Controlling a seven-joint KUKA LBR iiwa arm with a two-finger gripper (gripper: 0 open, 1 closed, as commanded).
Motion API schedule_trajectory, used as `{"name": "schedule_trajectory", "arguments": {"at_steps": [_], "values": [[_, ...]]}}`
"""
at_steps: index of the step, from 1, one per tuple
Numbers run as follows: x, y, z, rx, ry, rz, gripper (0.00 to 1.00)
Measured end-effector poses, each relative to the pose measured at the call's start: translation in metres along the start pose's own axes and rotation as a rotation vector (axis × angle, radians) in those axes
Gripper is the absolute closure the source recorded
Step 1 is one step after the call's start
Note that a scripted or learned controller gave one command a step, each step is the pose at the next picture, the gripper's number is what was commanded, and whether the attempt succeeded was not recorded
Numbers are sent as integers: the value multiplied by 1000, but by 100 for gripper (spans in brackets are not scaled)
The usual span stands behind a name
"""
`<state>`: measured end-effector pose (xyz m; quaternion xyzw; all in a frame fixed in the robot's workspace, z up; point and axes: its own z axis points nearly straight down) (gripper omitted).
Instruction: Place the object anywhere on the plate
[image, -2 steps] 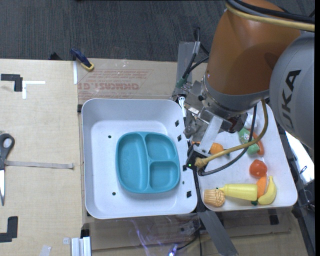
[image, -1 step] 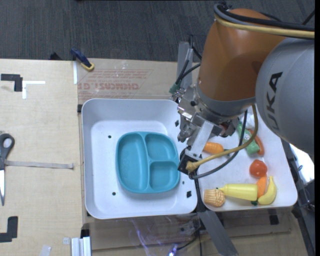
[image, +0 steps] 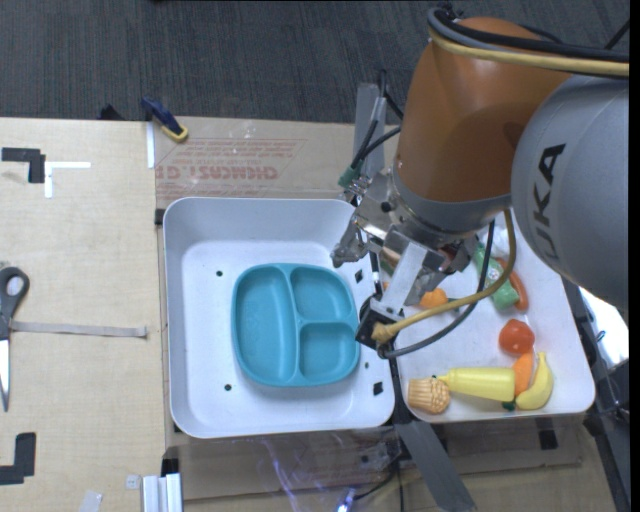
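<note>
Hovering at frame centre, just right of the blue plate (image: 265, 330), the gripper (image: 354, 250) has an indeterminable grip state. Candidate corn (image: 430, 395) lies lower right. Risk: empty release if nothing is held.

Likely robotics lab, KUKA arm (image: 580, 180), marked bench (image: 80, 400)
</note>
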<state>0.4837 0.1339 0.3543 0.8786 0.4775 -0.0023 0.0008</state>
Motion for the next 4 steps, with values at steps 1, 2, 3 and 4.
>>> {"name": "schedule_trajectory", "arguments": {"at_steps": [1, 2, 3, 4], "values": [[1, 1, -8, -1, -3, -4, 100], [21, -20, 5, -1, 1, -280, 100], [77, -57, 55, 0, 0, -190, 100], [77, -56, 55, 0, 1, -189, 0]]}}
